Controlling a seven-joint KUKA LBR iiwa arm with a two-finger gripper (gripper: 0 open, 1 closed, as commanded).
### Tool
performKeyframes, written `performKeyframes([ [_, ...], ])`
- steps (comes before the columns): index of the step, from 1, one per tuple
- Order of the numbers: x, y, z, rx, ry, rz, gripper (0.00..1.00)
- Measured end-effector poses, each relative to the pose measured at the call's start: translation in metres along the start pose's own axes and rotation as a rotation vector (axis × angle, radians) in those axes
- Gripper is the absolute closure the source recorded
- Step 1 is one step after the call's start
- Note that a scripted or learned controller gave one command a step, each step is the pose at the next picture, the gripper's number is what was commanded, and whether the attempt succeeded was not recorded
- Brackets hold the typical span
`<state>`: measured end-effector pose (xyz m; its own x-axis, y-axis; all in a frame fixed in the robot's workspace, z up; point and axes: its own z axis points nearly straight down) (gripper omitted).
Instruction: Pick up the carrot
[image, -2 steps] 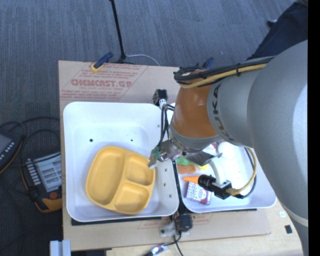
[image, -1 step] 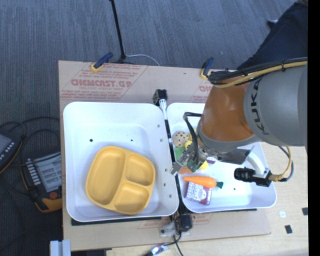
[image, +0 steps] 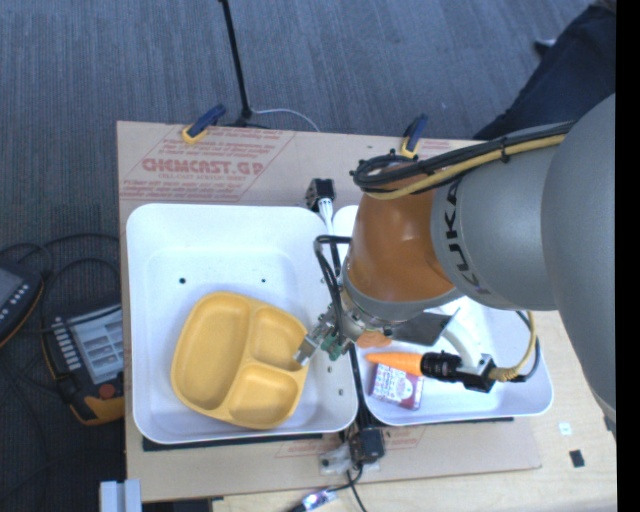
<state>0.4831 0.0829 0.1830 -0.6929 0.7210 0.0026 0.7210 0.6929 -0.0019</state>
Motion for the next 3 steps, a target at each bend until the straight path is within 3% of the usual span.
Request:
performKeyframes([
  [1, 0.0061, 0.0055, 0.0005, 0.002, -0.002, 0.283, 1.00],
  [2, 0.0044, 0.0038, 0.0008, 0.004, -0.004, 0.727, 1.00],
  [3, 0.0043, 0.0034, -0.0075, 0.008, -0.005, 0.726, 1.00],
])
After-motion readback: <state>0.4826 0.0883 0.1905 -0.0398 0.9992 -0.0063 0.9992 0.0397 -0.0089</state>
